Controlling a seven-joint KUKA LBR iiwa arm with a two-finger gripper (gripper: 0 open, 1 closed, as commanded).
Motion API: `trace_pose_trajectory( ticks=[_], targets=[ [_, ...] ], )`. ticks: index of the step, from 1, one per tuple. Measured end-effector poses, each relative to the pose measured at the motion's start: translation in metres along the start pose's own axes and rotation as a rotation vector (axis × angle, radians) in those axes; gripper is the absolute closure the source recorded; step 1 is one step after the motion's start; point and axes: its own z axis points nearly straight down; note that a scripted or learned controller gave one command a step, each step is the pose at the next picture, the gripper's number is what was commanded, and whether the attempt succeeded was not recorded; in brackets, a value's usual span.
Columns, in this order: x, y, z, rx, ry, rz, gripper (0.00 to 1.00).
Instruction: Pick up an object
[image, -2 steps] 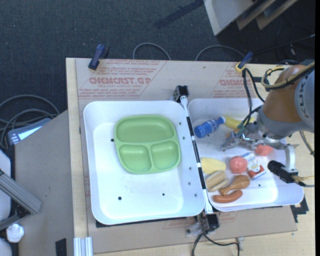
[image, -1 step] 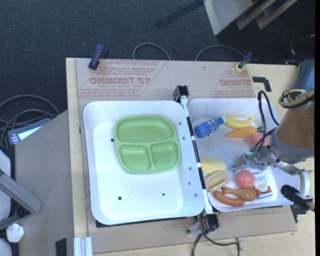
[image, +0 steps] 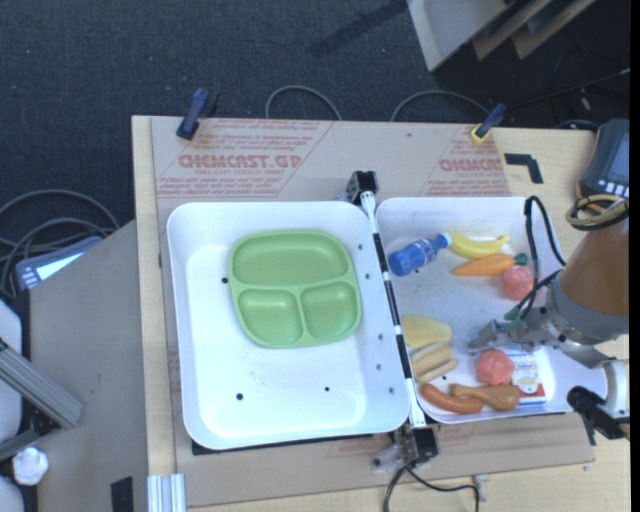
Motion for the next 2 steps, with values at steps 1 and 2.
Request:
trace_pose_trajectory(
  ticks=[1, 2],
  targets=[
    [0.0, 0.001, -0.01, -0.003, -0.001, 0.001, 1.0],
    [0.15, 0.001, -0.098, 0.013, 0.004, -0.003, 1.0]
  ],
)
